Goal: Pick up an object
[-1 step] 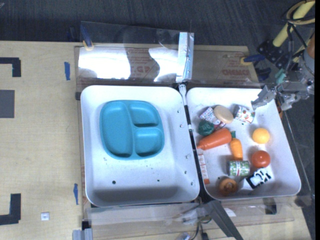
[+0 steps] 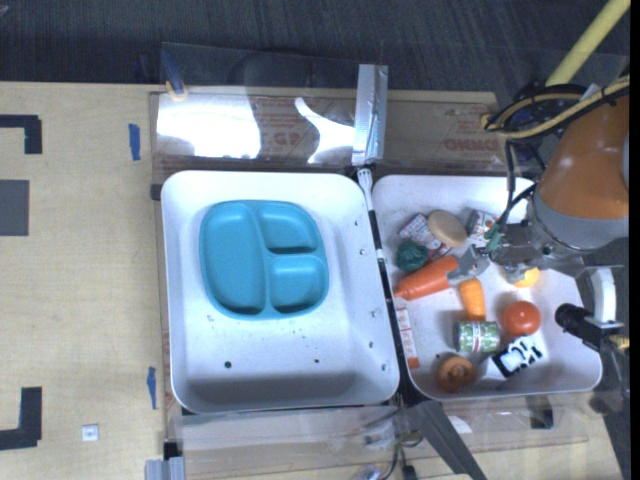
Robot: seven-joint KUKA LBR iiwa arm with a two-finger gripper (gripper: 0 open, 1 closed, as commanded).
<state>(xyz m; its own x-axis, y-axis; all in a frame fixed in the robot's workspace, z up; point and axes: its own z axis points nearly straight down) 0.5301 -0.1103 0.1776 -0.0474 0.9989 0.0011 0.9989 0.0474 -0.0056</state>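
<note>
The right bin (image 2: 566,290) holds several small items. An orange carrot (image 2: 428,278) lies at its left, with a short orange piece (image 2: 472,297) just below it. A red tomato (image 2: 521,318), a green can (image 2: 479,337), a black-and-white block (image 2: 522,355) and a brown round item (image 2: 455,371) sit toward the front. A teal item (image 2: 411,257) and a tan lump (image 2: 447,229) lie at the back left. My gripper (image 2: 497,251) is low over the bin's middle, right of the carrot's tip and above a yellow item (image 2: 527,277).
The left bin (image 2: 270,358) holds a blue divided plate (image 2: 265,258). A metal divider (image 2: 369,118) and a clear sheet stand behind the bins. The arm's orange band (image 2: 590,168) and cables cover the right bin's back right corner.
</note>
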